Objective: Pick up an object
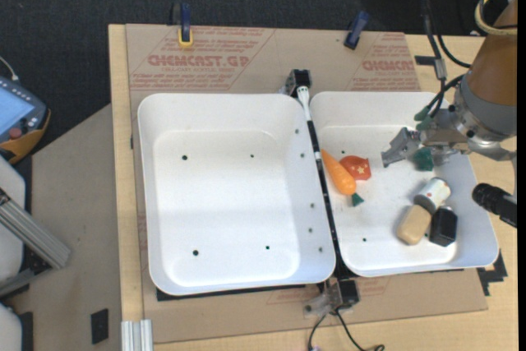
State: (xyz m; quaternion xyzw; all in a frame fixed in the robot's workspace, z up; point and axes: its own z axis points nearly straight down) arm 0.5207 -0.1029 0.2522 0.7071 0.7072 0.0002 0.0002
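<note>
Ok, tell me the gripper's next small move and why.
Probably a short descent: the gripper sits over the right bin, close to a green object, with nothing visibly between its fingers. The carrot and tomato lie farther left.

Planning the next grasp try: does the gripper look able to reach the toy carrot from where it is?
Probably yes. The gripper hangs over the right bin, and the carrot lies to its left by the divider. Only the red tomato-like toy touches it; the space above looks open.
</note>
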